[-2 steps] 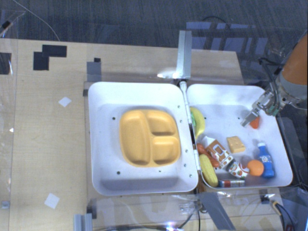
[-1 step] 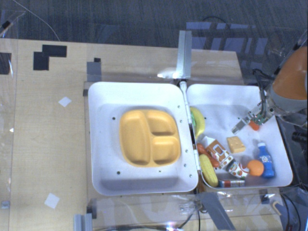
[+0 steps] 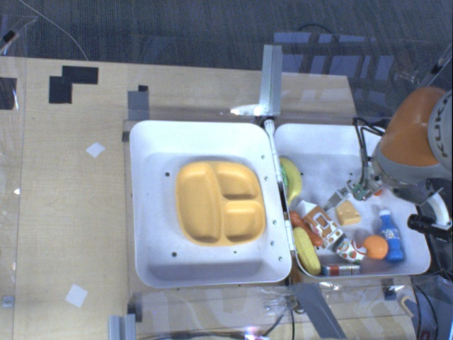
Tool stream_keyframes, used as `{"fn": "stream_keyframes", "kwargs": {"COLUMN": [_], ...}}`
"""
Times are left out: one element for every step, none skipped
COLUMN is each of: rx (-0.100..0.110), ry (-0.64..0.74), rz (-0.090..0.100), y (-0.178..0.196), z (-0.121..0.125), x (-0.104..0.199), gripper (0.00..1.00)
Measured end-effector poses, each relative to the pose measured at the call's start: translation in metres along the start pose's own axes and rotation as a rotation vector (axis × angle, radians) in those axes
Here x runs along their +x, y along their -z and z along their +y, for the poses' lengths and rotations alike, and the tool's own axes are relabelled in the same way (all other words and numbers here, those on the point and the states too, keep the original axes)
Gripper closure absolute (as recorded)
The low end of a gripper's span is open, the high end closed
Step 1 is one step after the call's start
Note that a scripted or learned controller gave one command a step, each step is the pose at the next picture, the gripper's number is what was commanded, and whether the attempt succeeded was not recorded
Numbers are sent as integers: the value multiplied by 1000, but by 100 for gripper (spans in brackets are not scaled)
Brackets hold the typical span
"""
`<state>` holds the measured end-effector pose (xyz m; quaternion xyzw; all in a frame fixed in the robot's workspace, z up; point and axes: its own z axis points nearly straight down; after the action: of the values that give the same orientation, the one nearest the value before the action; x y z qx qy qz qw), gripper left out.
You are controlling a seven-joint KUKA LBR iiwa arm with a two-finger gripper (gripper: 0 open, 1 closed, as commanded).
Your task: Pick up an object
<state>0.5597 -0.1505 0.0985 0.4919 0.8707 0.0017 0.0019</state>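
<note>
Two white bins sit side by side on my bench, and the arm (image 3: 417, 137) reaches in from the right over the right-hand one. From my feed I see the gripper (image 3: 359, 188) low inside the right bin (image 3: 318, 144), its tip a small cluster of metal and green parts, hanging just above and to the right of a tan block (image 3: 347, 212). I cannot tell how wide it stands: the tip is too small and cluttered at this slant, and I see nothing clearly caught in it. Whether it touches the tan block I also cannot say; the two look very close but seem apart. Most of the objects to pick lie crowded along the near and left side of that bin. A yellow banana-like piece (image 3: 291, 177) lies against the left wall, a corn cob (image 3: 305, 246) lies lower down near the front left corner, and a small printed carton (image 3: 320, 224) sits between them and the tan block. An orange ball (image 3: 376, 246) rests near the front wall, just beside a blue bottle (image 3: 389, 236) with a white cap. A red-and-white marker-like thing (image 3: 341, 268) lies along the front edge. Over in the left bin (image 3: 152, 211) a yellow divided tray (image 3: 219, 202) lies flat in the middle, well apart from the arm.
</note>
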Motion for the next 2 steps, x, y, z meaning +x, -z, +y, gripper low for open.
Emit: {"fn": "stream_keyframes", "kwargs": {"rx": [-4,-1], "ry": [-177,-122], "rz": [-3,-7], "y": [-11,3], "z": [64,27], "x": [-1,-62], "gripper": [0,0]}}
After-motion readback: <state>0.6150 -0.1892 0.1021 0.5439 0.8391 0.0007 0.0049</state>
